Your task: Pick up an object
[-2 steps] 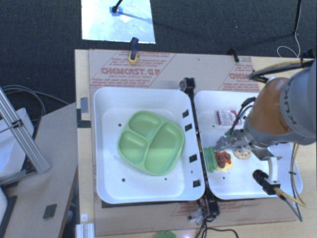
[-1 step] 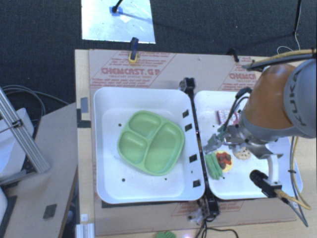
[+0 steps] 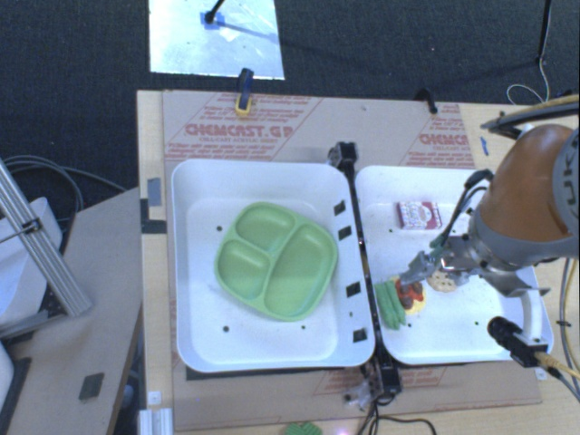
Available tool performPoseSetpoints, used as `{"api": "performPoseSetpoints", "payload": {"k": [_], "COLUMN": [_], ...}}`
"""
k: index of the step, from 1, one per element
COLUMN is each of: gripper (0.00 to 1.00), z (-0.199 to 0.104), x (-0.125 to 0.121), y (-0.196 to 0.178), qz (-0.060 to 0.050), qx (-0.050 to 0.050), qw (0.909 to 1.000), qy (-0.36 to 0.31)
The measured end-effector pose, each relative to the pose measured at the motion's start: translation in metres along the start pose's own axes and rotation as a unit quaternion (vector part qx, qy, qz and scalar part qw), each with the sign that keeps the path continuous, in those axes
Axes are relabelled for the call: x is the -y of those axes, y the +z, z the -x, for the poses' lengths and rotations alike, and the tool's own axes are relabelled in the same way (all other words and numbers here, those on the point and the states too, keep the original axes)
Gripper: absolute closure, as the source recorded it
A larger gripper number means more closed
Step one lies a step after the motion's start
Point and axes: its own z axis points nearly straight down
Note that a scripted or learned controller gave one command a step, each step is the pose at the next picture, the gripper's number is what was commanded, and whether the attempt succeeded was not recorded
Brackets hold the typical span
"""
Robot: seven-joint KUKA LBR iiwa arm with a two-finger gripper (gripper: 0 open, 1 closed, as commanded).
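- Arm: grey, with an orange band above the wrist; reaches in from the right and slants down over the right bin (image 3: 507, 188).
- Gripper (image 3: 419, 275): low over the right bin's left part, just above a small cluster of objects; whether it is open or closed cannot be told.
- Green object (image 3: 391, 304): elongated, lying near the bin's left wall.
- Red-and-yellow object (image 3: 412, 297): just beside the green one.
- Tan round object (image 3: 442, 282): adjacent to the gripper.
- Red-and-white packet (image 3: 418, 215): apart, toward the bin's far side.
- Left bin (image 3: 195, 333): contains a green divided plate (image 3: 275, 260).
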Motion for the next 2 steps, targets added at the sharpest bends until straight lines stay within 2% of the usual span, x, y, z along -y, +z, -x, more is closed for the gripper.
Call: {"api": "performPoseSetpoints", "payload": {"k": [1,2], "gripper": [0.00,0.00], "z": [0.007,0.012], "x": [-0.001,-0.066], "y": [0.102,0.097], "qz": [0.002,0.004], "qx": [-0.002,-0.001], "qw": [1.0000,1.0000], "qy": [-0.001,-0.005]}}
